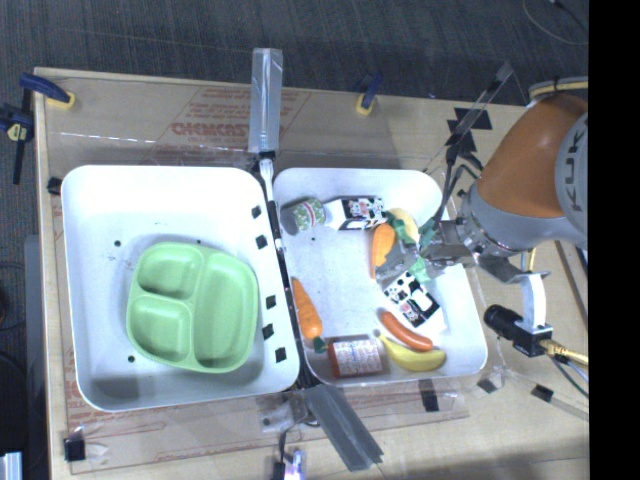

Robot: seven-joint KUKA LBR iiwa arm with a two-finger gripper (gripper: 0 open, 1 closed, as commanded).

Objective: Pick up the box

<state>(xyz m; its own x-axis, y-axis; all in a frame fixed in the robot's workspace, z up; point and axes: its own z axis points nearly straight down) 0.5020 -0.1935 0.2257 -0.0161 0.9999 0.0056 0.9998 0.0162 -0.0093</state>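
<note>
Wooden worktop (150, 108) carried two white bins. The left bin (90, 198) held a green divided tray (192, 308). The right bin (330, 258) held the black-and-white box (414, 300) near its right wall, above a hot dog (405, 330) and banana (418, 356). The hand (418, 258) hung just over the box; its grip could not be made out. Another printed box (360, 210) lay by the far wall.

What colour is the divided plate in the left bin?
Light green, seen in the camera view: plate.
</note>
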